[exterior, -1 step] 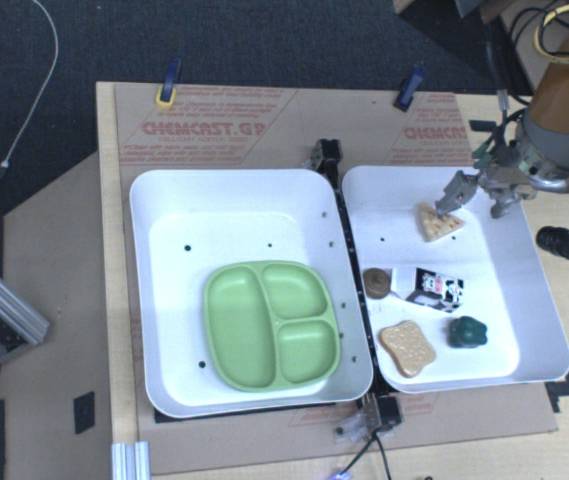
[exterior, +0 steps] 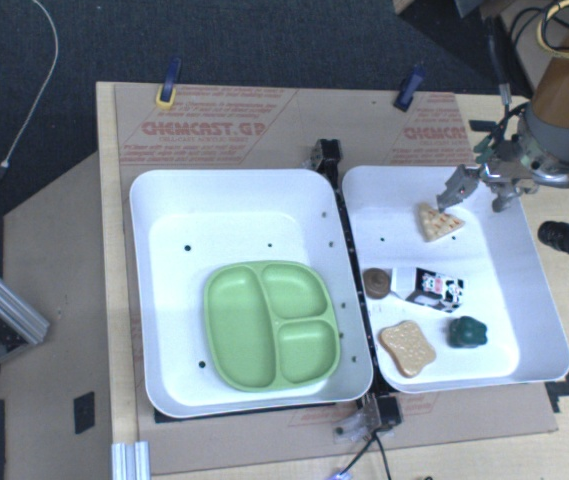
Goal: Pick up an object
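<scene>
— Where was the square tan cracker (exterior: pixel 440 222)?

— In the right white bin (exterior: pixel 524 298), far end, just below the two-finger gripper (exterior: pixel 479 194), whose fingers stood spread, empty.

— The risk?

— So thin a piece could slide off a fingertip, or the wall behind could block the descent.
</scene>
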